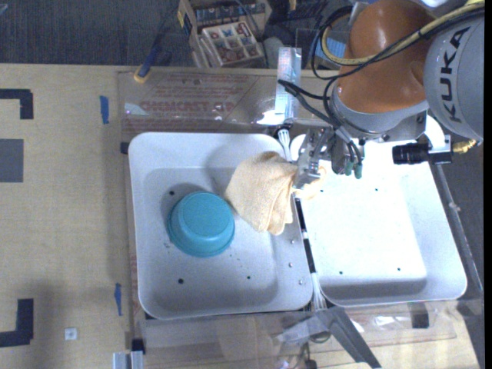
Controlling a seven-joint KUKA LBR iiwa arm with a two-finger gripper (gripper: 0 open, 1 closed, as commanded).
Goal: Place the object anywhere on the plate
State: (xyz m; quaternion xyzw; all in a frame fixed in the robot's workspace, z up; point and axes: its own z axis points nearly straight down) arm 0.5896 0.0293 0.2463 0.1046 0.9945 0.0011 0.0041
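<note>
With the gripper point(305, 169), pinching the right upper edge of the cream cloth point(257, 194); fingers closing on a fold of the fabric, as far as can be seen from above. Hanging just over the divide between the two bins, at the back part of it, a little more on the side of the left bin point(154, 160). Reaching in from the right with the grey arm point(453, 75), and showing the orange band point(384, 44) above the wrist, with black cables point(342, 29) looping around it.

Lying bunched and crumpled in the back right part of the left bin, the cloth rising at its right side toward the fingers and spreading lower to the left and to the front. Leaning against the right wall of that bin, near the divide. Not resting on the teal round dish point(201, 223), but coming just beside its right back rim; touching or not, impossible to tell.

Sitting on the floor of the left bin, in the middle, a little to the left and front of the cloth: the dish, looking like a bowl, possibly turned upside down.

Standing beside, to the right, the right bin point(377, 237), with small dark dots on its white floor. Carrying both bins, the pale wooden bench point(54, 206), with a strip of blue tape point(104, 110) and black marks point(19, 102) on its left part.
</note>
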